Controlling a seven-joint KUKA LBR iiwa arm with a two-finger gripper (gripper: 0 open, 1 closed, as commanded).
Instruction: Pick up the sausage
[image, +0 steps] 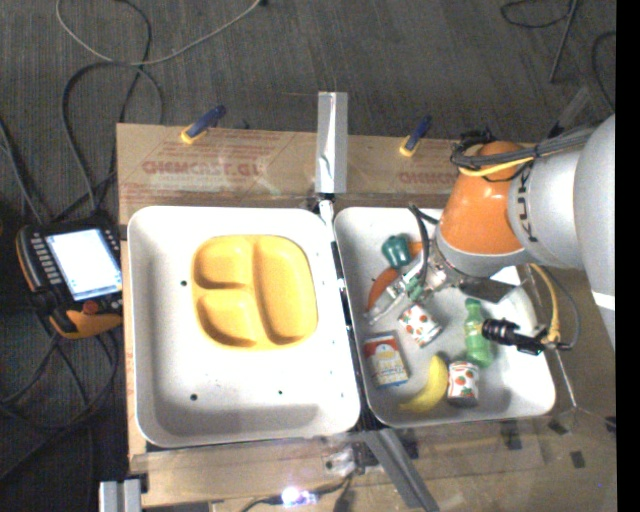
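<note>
You are looking down at two white bins sitting side by side. The left bin (160, 400) is holding a yellow divided tray (255, 290) near its far edge. In the right bin (545, 395), the sausage (381, 287) is lying near the far left corner, beside a green-topped item (397, 248). The gripper (408, 291) is hanging just right of the sausage; you cannot tell how it is set. Toward the near edge are lying a small box (385, 361), a banana (430, 385), two little cans (420, 322) and a green bottle (477, 335).
</note>
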